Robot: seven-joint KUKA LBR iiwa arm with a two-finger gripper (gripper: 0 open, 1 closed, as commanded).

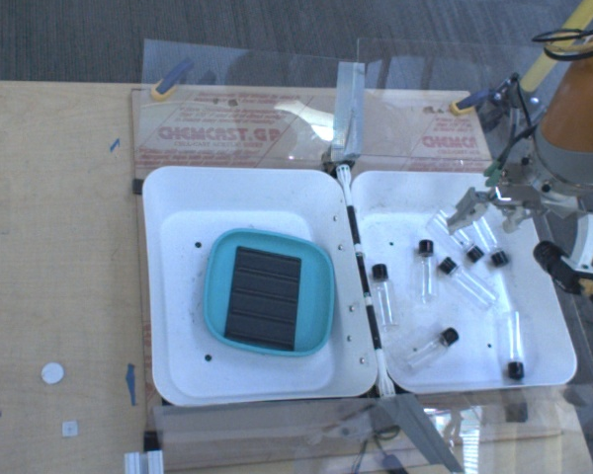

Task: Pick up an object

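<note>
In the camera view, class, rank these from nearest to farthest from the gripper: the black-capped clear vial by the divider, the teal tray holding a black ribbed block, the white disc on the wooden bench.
1. Black-capped clear vial, right bin, beside the divider: nearest the gripper.
2. Teal tray, left bin.
3. White disc, wooden bench, far left.

Bins (pixel 178 200) are matt white plastic. Vials (pixel 430 347) are clear glossy glass or plastic with black caps. Teal tray (pixel 316 265) is smooth plastic; bench (pixel 49 215) is pale wood.
</note>
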